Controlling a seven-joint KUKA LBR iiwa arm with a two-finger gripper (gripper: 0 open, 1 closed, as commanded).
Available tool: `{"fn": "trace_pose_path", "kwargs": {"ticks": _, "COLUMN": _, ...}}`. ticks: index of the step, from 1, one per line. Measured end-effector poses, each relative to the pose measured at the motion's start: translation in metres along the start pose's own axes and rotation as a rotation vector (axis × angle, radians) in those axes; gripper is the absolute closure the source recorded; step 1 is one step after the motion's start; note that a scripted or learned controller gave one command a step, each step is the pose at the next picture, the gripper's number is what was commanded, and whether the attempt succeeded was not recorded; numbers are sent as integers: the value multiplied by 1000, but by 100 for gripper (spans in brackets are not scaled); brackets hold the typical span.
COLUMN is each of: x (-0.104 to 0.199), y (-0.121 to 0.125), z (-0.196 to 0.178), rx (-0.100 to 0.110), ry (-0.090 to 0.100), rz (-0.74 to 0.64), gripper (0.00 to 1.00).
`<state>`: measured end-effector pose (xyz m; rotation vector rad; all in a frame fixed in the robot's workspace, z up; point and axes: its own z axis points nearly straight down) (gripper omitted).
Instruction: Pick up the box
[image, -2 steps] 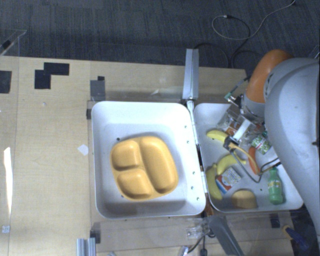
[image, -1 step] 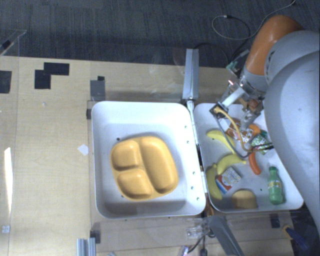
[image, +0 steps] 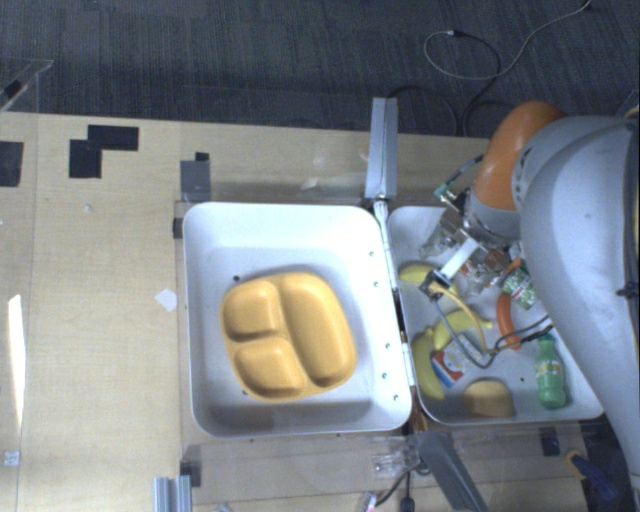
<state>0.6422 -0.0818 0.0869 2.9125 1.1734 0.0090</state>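
A small white carton with red and blue print, which I take for the box (image: 451, 372), lies in the right bin (image: 404, 232), near its front, against a yellow banana (image: 428, 352). My gripper (image: 466, 250) hangs over the back half of that bin, below the orange band of the arm. It is well behind the box and apart from it. The arm's grey body covers the bin's right side.
The right bin also holds a second banana (image: 413, 272), a brown rounded item (image: 488, 398), a green bottle (image: 547, 372), an orange stick-like item (image: 505, 316) and a green-white packet (image: 519, 290). A yellow divided tray (image: 288, 333) lies in the left bin (image: 205, 300).
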Motion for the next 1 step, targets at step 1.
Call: {"fn": "trace_pose_path", "kwargs": {"ticks": 1, "x": 4, "y": 26, "z": -1, "rx": 21, "ry": -9, "rz": 91, "gripper": 0}}
